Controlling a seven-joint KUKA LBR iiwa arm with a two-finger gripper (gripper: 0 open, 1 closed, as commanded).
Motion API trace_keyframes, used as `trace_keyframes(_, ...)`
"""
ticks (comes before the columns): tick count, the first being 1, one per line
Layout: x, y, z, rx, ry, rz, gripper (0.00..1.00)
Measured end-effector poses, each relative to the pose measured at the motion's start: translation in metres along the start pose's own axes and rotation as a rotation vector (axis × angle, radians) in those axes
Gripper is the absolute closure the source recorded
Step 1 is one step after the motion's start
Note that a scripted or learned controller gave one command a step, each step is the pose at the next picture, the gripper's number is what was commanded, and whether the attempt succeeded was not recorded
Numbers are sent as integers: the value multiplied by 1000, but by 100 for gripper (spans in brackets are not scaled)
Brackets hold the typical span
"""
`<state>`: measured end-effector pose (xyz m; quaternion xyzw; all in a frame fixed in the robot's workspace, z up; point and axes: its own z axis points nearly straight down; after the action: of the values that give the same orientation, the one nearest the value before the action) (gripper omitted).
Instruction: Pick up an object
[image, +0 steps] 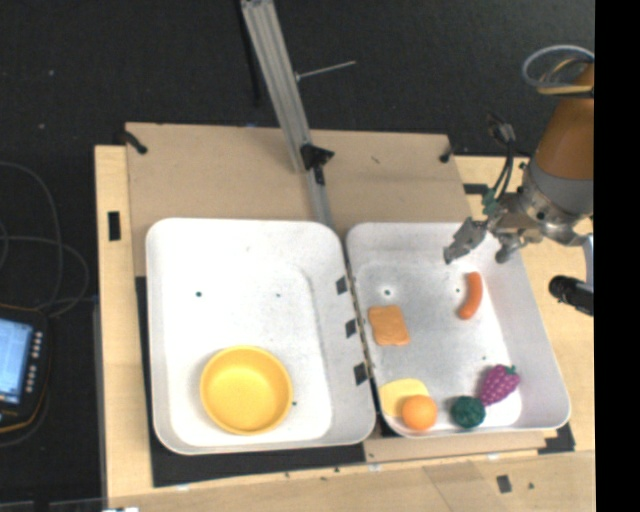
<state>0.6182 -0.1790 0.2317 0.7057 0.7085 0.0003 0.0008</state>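
You're seeing the gripper (483, 245) hovering over the right bin (430, 250) with fingers spread apart, gripping nothing. The sausage (469, 296) is lying just below it. Orange (419, 411), grapes (498, 383) and cracker (388, 325) are sitting nearby.

Light: bright and even over my bench (230, 175), falling from above.
Glare: the white bins (250, 270) look washed out, nearly textureless.
Shadows: faint and short beside the yellow bowl (246, 389).
Surround: floor beyond the bench is dark.
Sharpness: soft, slightly grainy throughout.
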Motion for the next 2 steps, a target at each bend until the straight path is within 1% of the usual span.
trace_keyframes(1, 0, 0, 0, 0, -1, 0, 0)
trace_keyframes(2, -4, -6, 44, 4, -2, 4, 0)
